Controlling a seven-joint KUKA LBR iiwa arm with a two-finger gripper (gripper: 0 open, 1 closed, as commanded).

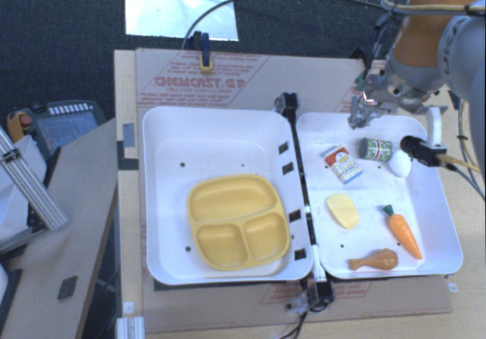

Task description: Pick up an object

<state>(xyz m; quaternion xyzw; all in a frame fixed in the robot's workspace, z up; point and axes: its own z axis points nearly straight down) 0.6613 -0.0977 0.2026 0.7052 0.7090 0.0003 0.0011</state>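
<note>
Arm: reaches in from the right, gripper point(363, 111) over the right bin's point(433, 265) far edge.
Jaws: can't tell their state; nothing visibly held.
Right bin: can point(376, 149) just below the gripper, egg point(399, 163) beside it, carton point(343, 163), yellow slice point(343, 211), carrot point(402, 231), drumstick point(374, 260).
Left bin point(163, 178): yellow tray point(237, 220).

Arm pose, overhead view.
The grey arm point(456, 33), with its orange band uppermost, reached in from the right and bent downward at the wrist. The two-finger gripper point(361, 113) hung at the arm's lower left end, pointing down; its finger spacing could not be resolved.
</note>
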